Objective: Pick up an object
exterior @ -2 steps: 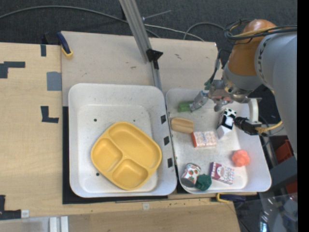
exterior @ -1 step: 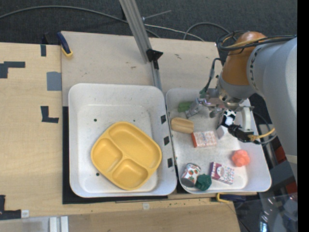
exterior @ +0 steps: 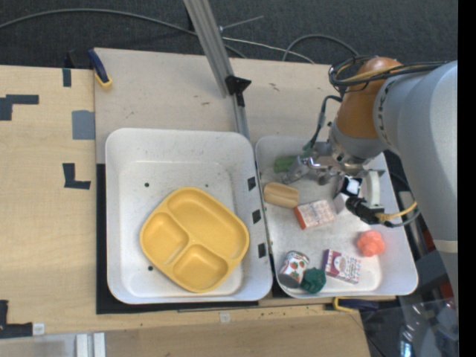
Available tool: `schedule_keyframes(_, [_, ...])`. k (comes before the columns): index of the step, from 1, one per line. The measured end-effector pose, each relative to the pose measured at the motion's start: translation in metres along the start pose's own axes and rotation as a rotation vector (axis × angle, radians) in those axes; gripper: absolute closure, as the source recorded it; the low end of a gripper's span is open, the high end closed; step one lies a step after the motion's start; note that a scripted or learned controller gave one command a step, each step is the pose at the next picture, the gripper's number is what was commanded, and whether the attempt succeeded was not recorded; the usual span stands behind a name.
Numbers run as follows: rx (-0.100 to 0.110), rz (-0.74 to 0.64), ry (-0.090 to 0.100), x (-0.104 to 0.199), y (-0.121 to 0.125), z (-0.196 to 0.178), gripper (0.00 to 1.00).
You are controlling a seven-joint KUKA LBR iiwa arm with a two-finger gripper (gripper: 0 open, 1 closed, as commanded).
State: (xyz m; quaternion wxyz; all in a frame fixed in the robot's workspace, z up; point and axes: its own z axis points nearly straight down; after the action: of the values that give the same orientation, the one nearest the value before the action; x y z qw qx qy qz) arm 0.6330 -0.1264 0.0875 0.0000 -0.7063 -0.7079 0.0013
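My gripper [exterior: 306, 166] is low over the far left part of the right bin [exterior: 401, 277], below the arm's orange band. A small green object [exterior: 283, 163] lies right at its tip, though I cannot see whether they touch. Just in front of the gripper lies a tan loaf-shaped piece [exterior: 281, 194], with a red and white box [exterior: 315, 214] beside it. Further toward the front are an orange ball [exterior: 370, 242], a purple and white carton [exterior: 342, 265], a red and white cup [exterior: 294, 265] and a dark green lump [exterior: 314, 280].
The left bin [exterior: 123, 199] holds a yellow divided plate [exterior: 195, 238]. A slanted metal pole [exterior: 212, 43] ends in a black clamp near the wall between the bins. The arm's grey body covers the right bin's far right corner.
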Motion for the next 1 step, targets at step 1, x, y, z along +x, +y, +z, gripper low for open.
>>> schedule_keyframes(1, [0.0,-0.002,0.001,0.0009,0.0002,-0.0106,1.0])
